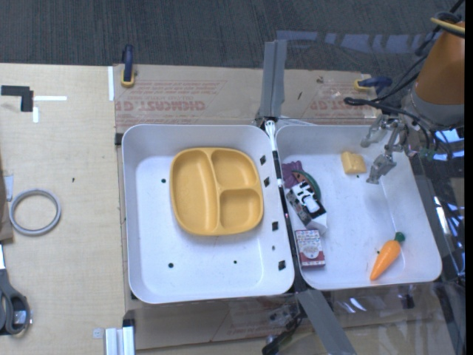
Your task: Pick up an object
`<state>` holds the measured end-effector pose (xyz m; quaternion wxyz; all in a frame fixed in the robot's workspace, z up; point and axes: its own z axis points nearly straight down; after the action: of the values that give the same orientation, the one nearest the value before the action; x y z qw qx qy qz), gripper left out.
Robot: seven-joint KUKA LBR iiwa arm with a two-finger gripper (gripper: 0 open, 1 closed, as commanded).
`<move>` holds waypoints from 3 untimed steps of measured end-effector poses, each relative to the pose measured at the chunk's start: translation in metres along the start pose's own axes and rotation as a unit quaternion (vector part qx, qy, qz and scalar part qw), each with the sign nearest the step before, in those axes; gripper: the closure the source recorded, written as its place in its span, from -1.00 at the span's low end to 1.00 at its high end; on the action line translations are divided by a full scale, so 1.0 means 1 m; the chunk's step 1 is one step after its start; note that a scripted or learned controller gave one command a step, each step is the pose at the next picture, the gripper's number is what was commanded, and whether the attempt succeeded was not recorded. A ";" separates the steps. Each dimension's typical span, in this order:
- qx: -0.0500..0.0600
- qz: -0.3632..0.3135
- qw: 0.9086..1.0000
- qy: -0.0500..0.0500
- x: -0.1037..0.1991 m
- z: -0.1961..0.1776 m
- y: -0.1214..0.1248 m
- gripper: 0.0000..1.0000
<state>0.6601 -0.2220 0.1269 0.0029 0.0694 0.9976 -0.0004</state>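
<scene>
The right bin [421,198] holds a small yellow block [353,163] near its back, a toy carrot [386,257] at the front right, a black, white and green packet [303,194] along the left wall, and a small red and white box [310,247] below that packet. My gripper [375,157] hangs at the back right of this bin, just right of the yellow block and apart from it. Its fingers are open with nothing between them. The orange wrist band [443,65] is at the upper right.
A yellow divided plate [216,191] lies in the left bin [140,220]. A grey tape roll [33,211] and scissors [11,313] lie on the bench at the left. A grey divider [272,80] rises between the bins at the back.
</scene>
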 end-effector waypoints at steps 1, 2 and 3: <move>0.000 0.093 0.996 0.000 0.014 -0.068 0.024 -1.00; 0.001 0.240 0.971 0.001 0.021 0.013 0.048 -1.00; 0.000 0.271 0.963 0.000 0.011 0.033 0.032 -1.00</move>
<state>0.6536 -0.1884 0.0941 0.0033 0.3368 0.9416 -0.0001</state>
